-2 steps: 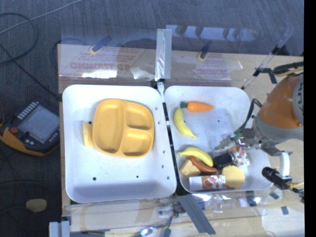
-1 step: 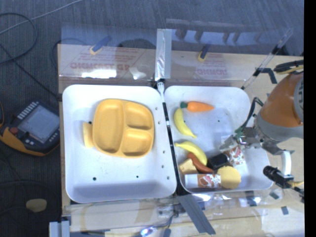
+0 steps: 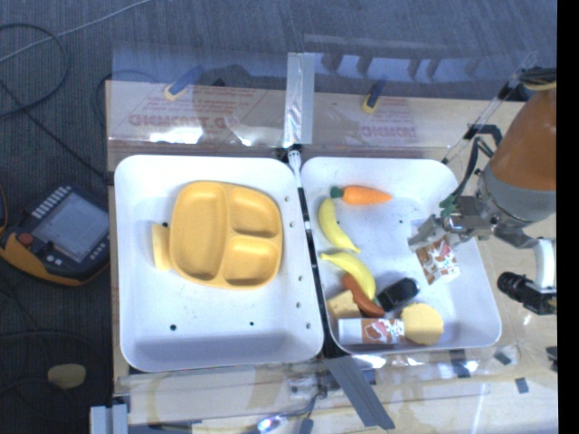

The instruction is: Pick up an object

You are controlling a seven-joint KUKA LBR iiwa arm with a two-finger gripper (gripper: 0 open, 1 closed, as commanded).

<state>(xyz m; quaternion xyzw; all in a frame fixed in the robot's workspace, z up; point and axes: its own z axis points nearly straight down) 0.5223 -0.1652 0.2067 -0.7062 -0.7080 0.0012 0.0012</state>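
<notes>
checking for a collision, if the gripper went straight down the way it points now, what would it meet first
Most likely the small red-and-white packet, which lies right under the gripper in the right bin. Depth is hard to judge from this slanted view, so it may already be touching it.

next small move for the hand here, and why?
Probably a short, slow lift straight up. The hand sits over the right bin, with a small red-and-white packet right at its tip. I cannot tell whether the packet is actually gripped, so a small rise would show that, and it keeps clear of the bananas and carrot further left.
</notes>
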